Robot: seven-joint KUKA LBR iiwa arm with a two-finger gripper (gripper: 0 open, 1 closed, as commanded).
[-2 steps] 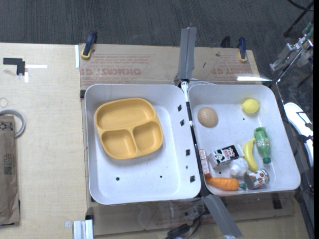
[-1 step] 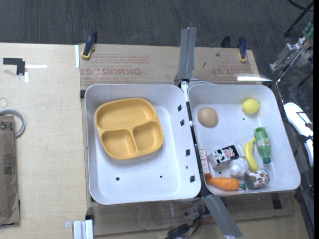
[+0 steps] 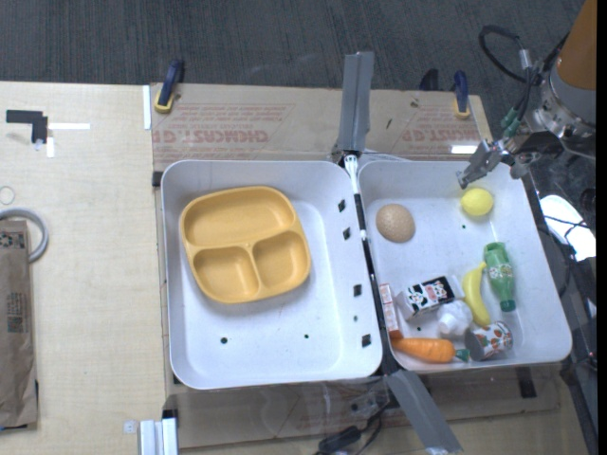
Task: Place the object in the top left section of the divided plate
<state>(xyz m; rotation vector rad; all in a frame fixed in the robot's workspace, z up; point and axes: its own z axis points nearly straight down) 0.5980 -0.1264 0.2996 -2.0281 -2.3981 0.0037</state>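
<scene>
Yellow plastic divided plate [image 3: 246, 244] lay in the left bin [image 3: 190, 349], all three sections bare; the big section sat on its far side, the two small ones on its near side. Which piece counted as "the object" was not given. The lemon [image 3: 477, 202] lay closest to the gripper [image 3: 480, 166], at the far right of the right bin [image 3: 545, 292], so I took it as the likely target. The gripper hung just beyond the lemon, at the bin's far rim, nothing between its fingers; how wide they stood I could not tell at this angle.

Judged step: approach, pick not yet made. Next would call for a descent onto the lemon, a firm close on a round skin that could roll, then a carry left over the divider between the bins.

Also in the right bin: a brown egg-shaped item [image 3: 395, 223], small milk carton [image 3: 430, 294], banana [image 3: 476, 295], green bottle [image 3: 499, 273], carrot [image 3: 425, 350]. All stood apart from the lemon.
</scene>
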